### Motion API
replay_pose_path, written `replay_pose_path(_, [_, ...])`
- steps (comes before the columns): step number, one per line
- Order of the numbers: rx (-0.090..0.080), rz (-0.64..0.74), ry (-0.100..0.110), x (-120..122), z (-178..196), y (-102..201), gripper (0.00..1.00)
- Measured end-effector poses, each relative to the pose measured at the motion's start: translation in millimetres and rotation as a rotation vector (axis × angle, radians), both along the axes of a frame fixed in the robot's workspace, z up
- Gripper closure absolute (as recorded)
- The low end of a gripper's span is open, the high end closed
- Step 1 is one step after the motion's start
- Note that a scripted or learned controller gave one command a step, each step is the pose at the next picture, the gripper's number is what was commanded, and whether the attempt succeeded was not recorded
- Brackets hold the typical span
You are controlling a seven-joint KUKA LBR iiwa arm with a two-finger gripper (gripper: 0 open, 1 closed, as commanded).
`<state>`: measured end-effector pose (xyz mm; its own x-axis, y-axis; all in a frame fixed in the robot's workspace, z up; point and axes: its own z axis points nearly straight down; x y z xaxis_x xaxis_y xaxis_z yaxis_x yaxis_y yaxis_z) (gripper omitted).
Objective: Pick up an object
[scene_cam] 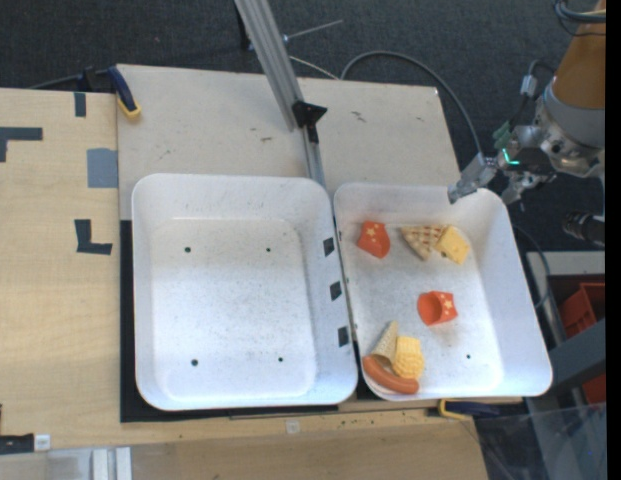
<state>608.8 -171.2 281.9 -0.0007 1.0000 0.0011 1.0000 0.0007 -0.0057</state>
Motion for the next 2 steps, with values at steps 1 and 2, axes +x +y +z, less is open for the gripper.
replay_pose_path(1, [-0.002,0.001,-0.005,1,3,0,0.0])
replay_pose_path(2, [-0.002,0.001,0.0,1,-40,0,0.0])
